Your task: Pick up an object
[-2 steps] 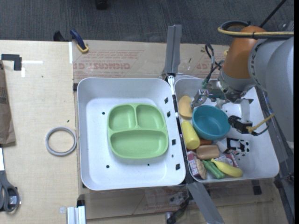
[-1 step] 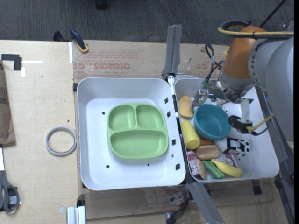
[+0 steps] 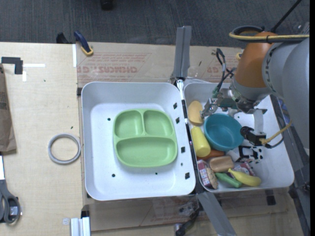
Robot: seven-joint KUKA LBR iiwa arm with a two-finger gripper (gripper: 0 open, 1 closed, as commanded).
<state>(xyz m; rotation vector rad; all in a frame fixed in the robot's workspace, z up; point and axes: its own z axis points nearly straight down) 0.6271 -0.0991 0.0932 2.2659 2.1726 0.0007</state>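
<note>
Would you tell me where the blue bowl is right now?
The blue bowl sits in the right bin, beside the yellow bottle and just below the gripper.

Green divided plate (image 3: pixel 145 138) in left bin (image 3: pixel 93 146); blue bowl (image 3: pixel 223 131) among toys in right bin (image 3: pixel 275 166).

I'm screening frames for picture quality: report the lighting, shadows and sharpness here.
Camera view: lighting even and soft, with faint shadows beside the green divided plate and the blue bowl; the left bin's white floor looks bright, without harsh glare; the gripper area is small and cluttered, its detail unclear.
</note>
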